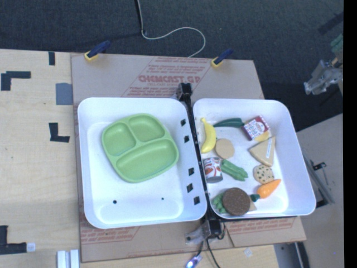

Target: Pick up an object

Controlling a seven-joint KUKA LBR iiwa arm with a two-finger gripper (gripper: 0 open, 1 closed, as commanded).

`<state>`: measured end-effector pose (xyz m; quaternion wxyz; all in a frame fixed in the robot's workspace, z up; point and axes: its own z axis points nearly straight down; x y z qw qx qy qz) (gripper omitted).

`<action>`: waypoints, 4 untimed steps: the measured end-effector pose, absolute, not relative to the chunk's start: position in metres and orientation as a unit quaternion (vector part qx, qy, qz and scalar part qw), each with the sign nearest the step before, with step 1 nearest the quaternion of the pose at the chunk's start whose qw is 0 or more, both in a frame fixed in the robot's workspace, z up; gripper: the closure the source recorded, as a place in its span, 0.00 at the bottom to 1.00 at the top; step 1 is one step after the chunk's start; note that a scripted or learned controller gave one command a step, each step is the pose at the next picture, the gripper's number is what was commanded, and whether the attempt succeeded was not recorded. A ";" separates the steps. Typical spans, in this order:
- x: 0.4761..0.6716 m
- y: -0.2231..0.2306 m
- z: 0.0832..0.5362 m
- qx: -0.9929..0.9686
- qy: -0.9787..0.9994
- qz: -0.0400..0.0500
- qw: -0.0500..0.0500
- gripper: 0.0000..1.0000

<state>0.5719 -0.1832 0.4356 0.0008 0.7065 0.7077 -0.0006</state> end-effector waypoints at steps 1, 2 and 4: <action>0.521 -0.134 0.291 0.706 0.708 -0.004 -0.008 1.00; 0.489 -0.072 0.199 0.705 0.709 -0.003 -0.006 1.00; 0.484 0.008 0.382 0.704 0.710 0.005 0.003 1.00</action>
